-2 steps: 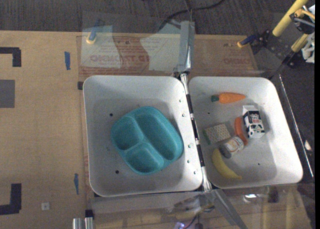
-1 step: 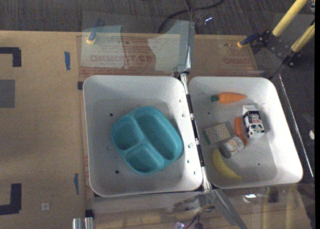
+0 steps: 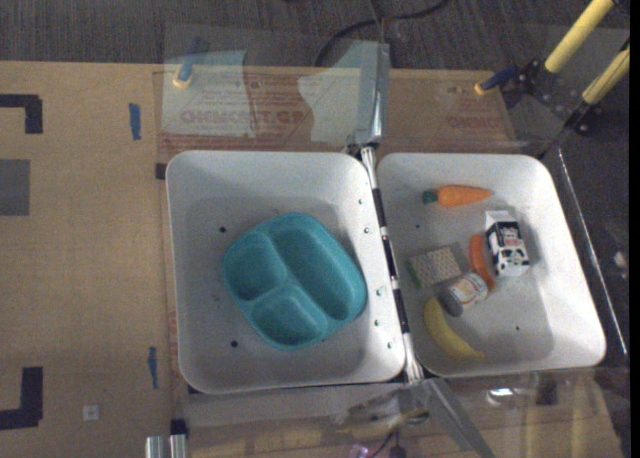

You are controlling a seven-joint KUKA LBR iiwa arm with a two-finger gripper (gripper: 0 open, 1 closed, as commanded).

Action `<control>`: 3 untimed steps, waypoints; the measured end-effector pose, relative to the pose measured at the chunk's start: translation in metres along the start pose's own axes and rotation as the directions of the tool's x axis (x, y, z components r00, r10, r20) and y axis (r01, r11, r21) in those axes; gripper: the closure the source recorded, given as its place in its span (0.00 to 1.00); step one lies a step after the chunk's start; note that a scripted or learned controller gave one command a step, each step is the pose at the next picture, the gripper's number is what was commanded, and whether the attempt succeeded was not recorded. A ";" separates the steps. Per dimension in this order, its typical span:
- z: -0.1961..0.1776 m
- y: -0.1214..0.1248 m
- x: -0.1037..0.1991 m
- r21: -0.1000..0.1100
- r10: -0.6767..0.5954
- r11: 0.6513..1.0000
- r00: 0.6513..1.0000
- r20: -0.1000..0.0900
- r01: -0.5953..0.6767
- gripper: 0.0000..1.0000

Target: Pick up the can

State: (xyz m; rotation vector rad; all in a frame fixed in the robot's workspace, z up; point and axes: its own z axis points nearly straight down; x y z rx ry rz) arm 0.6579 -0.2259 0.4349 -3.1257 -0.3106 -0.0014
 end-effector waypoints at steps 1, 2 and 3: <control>0.000 -0.004 0.004 -0.001 -0.033 0.999 0.999 0.001 0.033 1.00; 0.030 -0.107 -0.043 0.004 -0.240 0.971 0.971 0.003 0.240 1.00; 0.000 -0.033 0.004 0.000 0.000 1.000 1.000 -0.001 0.000 1.00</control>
